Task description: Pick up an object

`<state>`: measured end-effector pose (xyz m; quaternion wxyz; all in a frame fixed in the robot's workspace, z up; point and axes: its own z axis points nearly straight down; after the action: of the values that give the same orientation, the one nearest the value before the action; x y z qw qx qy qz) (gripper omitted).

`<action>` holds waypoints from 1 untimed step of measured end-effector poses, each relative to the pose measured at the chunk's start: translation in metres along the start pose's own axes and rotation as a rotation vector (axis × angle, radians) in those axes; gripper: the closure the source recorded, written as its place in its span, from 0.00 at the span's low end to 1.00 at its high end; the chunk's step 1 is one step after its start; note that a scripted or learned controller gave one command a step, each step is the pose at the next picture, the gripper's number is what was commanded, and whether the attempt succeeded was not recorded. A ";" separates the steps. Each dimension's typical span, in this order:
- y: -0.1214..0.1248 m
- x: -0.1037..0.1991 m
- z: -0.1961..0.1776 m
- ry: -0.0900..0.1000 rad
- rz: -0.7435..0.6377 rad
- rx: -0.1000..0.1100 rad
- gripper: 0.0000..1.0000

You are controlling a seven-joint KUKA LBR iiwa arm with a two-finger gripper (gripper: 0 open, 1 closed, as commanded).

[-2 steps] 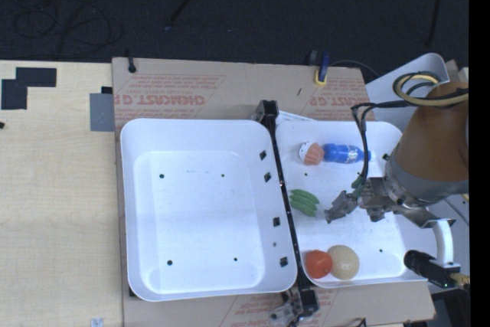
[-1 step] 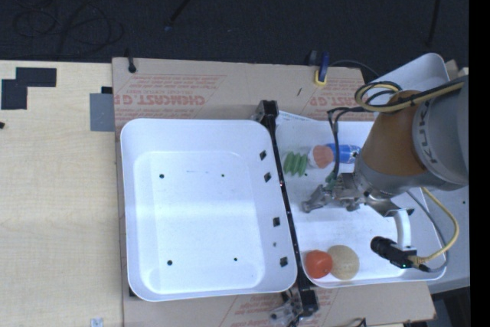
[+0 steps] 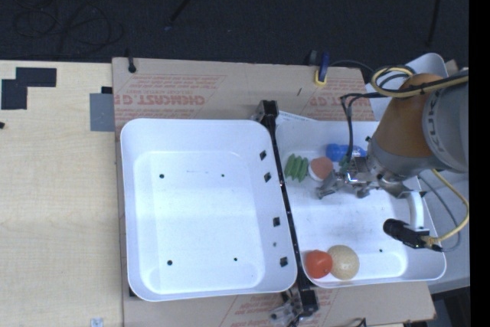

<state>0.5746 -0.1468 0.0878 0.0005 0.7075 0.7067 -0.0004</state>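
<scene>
Gripper (image 3: 331,189) low in right bin (image 3: 383,272), near perhaps pink ball (image 3: 321,167)

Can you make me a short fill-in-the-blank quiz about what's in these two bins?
1. The orange ball and the tan ball lie in the ____ bin.
2. The green thing lies in the right bin, close to the ____ bin.
3. The hand hangs over the ____ bin.
4. The tan ball lies beside the ____ ball.

Missing words: right; left; right; orange
</scene>
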 end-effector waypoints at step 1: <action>0.022 -0.047 -0.203 -0.005 0.000 -0.015 0.00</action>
<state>0.5964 -0.1932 0.2909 0.0078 0.7073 0.7068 0.0031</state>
